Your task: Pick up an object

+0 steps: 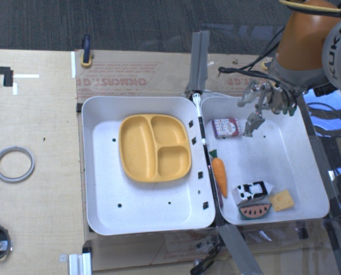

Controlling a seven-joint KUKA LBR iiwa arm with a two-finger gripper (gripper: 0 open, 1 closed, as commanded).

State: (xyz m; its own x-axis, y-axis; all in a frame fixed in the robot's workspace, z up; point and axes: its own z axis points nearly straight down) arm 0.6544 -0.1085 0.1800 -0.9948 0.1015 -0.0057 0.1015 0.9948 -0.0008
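Jaws of the grey arm's gripper (256, 116) hung over the right shallow white bin (296, 171), toward its twelve o'clock end, with nothing between the fingers; whether they stood open or closed, I could not tell (cables and metal parts crowded them). Just at nine o'clock from the gripper lay a small maroon-and-white packet (226, 128), apart from the fingers. Along the bin's nine o'clock wall lay an orange toy carrot with a green top (218, 175). At the six o'clock end sat a black-and-white block (252, 191), a red watermelon-slice toy (255, 210) touching it below, and a tan cracker-like square (282, 200) just beside both at three o'clock. The left white bin (102, 199) held a yellow three-compartment plate (155, 148). On the wooden desk (39, 119), well off at nine o'clock, lay a grey ring (13, 164).
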